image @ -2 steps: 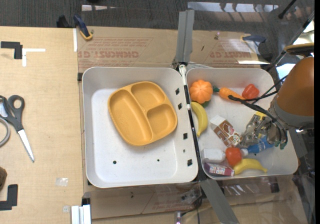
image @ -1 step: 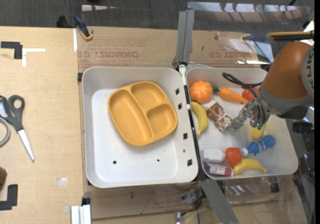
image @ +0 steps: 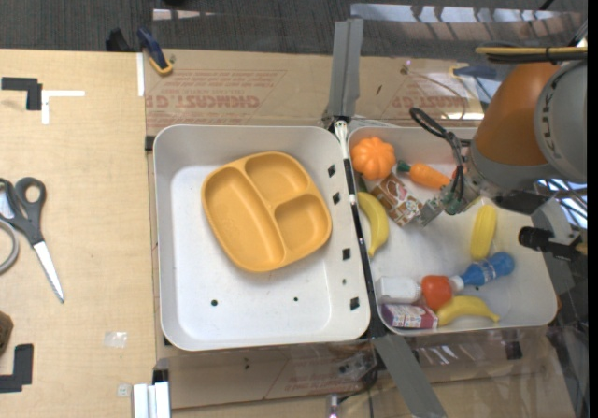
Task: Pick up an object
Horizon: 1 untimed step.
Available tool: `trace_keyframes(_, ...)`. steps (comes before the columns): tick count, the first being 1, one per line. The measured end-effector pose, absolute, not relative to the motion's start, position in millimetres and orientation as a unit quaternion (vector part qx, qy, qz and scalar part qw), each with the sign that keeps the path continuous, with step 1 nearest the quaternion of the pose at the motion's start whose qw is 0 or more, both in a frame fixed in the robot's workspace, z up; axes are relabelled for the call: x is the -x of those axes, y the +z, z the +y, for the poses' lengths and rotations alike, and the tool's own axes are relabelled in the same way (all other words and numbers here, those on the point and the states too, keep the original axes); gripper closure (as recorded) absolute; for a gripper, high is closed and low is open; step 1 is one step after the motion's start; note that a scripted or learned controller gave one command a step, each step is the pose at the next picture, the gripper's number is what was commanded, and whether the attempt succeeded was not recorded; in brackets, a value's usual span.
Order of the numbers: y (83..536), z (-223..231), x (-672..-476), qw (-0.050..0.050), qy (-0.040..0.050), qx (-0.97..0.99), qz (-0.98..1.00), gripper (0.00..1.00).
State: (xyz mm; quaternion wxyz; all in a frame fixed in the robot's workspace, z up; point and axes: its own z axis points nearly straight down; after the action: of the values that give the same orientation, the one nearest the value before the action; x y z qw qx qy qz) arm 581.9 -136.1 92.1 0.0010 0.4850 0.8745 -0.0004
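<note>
Camera view: the gripper (image: 437,211) is being positioned low in the right bin (image: 533,309), just beside the brown snack packet (image: 396,201). Jaw opening cannot be told; nothing is being seen held between them.

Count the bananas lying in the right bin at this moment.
2. One banana lies along the bin's left wall, beside the snack packet. The other banana lies near the front edge. The arm may hide more.
</note>
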Motion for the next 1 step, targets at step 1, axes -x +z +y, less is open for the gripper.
trace_keyframes(1, 92.1, -101.4, -613.8, 0.000, -0.0010, -0.644, 0.765, 1.00)
